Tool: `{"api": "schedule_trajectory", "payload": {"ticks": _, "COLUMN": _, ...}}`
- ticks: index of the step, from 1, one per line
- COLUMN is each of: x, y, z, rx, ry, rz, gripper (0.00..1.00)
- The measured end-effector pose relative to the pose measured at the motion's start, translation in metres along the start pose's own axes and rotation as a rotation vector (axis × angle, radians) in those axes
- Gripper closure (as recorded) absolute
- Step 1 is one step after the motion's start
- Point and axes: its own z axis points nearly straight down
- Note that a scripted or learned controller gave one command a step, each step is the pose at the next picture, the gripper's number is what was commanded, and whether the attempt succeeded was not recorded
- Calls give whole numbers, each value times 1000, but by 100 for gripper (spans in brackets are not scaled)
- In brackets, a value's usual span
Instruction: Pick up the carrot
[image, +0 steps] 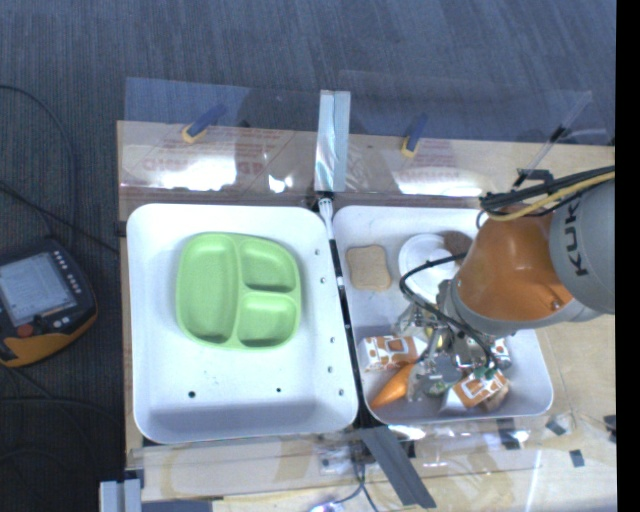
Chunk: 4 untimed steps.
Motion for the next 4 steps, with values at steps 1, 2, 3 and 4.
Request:
{"api": "schedule_trajectory", "payload": {"ticks": 1, "x": -1, "y": 4, "z": 0, "rx": 1, "ry": 4, "rz": 82, "gripper": 0}}
{"api": "schedule_trajectory", "payload": {"ticks": 2, "x": 6, "y": -54, "z": 2, "rx": 0, "ry": 9, "rz": 3, "gripper": 0}}
{"api": "schedule_trajectory", "payload": {"ticks": 3, "x": 1, "y": -1, "z": 2, "rx": 1, "ry": 12, "rz": 55, "gripper": 0}}
{"api": "schedule_trajectory", "payload": {"ticks": 4, "x": 7, "y": -57, "z": 3, "rx": -4, "ry": 14, "rz": -159, "gripper": 0}}
